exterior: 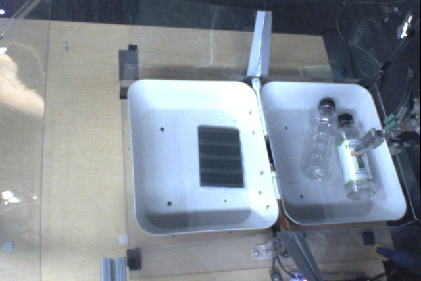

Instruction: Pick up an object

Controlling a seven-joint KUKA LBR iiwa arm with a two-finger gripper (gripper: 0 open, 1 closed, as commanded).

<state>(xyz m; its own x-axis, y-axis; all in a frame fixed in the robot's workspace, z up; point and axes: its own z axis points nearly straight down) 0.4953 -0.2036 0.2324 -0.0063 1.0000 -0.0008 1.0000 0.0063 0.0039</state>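
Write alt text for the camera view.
Two clear plastic bottles lie side by side in the right white bin, one bearing a label. The left bin holds a dark ridged rectangular pad.

two clear bottles, lying, right bin

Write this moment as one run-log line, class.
left bin: dark ridged block | right bin: clear bottle, labelled bottle, side by side | pick: not yet done

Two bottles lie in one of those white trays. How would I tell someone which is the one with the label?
Look in the right-hand white bin. Two clear bottles lie side by side there, black caps pointing away. The labelled bottle is the one nearer the bin's right wall, with a white-and-green label; the plain bottle is bare.
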